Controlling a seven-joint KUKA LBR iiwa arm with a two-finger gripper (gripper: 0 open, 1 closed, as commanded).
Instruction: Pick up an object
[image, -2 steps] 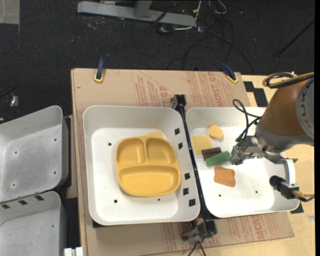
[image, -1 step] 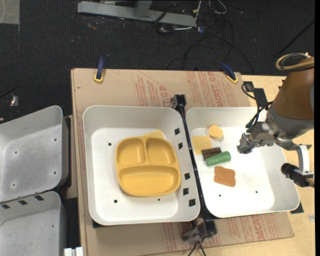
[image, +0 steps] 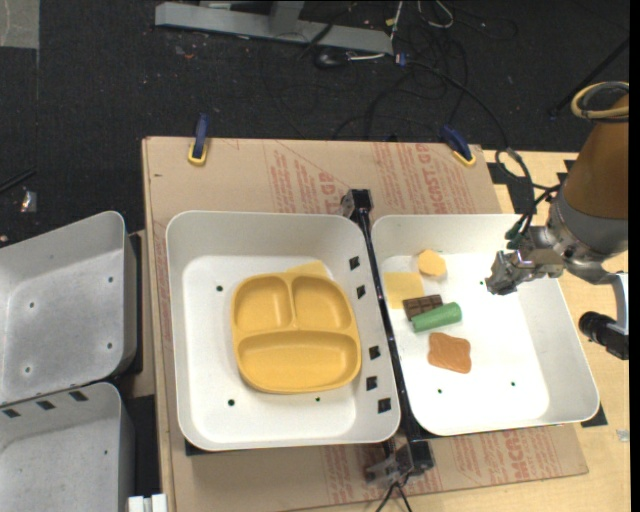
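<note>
1. Jaws over the right bin's (image: 560, 390) far right edge, pointing left; open or shut: cannot tell.
2. Near that bin's left wall: green cylinder (image: 437, 317), brown block (image: 422, 304), orange piece (image: 450, 352), yellow round piece (image: 431, 263).
3. Left bin (image: 200, 300): yellow divided tray (image: 296, 334).

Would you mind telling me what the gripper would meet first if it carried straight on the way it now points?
The gripper points left and downward over the right bin. It would probably meet the bin's white floor first, short of the green cylinder; depth is unclear.
</note>
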